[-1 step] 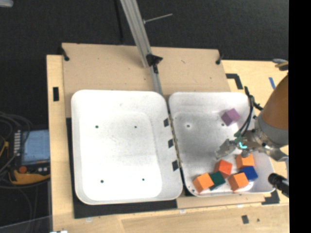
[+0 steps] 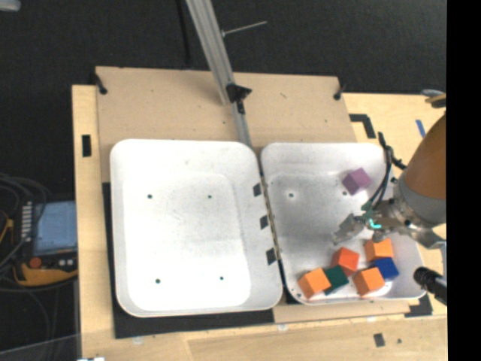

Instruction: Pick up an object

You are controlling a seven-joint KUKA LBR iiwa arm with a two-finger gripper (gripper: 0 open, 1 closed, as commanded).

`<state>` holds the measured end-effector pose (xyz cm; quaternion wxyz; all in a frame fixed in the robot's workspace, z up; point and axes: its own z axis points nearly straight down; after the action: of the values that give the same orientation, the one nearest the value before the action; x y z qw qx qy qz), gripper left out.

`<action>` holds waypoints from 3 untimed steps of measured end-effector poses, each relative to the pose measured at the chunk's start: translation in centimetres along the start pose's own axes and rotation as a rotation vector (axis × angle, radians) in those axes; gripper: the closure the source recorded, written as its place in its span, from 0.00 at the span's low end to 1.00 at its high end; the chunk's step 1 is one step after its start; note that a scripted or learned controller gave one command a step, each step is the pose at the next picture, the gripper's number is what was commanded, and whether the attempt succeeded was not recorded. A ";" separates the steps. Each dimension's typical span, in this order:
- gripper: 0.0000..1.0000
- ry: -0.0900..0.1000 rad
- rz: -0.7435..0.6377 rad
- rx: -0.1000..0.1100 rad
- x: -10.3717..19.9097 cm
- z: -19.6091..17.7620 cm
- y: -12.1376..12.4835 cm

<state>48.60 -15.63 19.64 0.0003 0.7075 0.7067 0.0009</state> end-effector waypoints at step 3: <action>1.00 -0.001 0.011 -0.006 -0.9 8.7 0.2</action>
<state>48.84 -16.52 10.93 0.0028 0.7112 0.7029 0.0024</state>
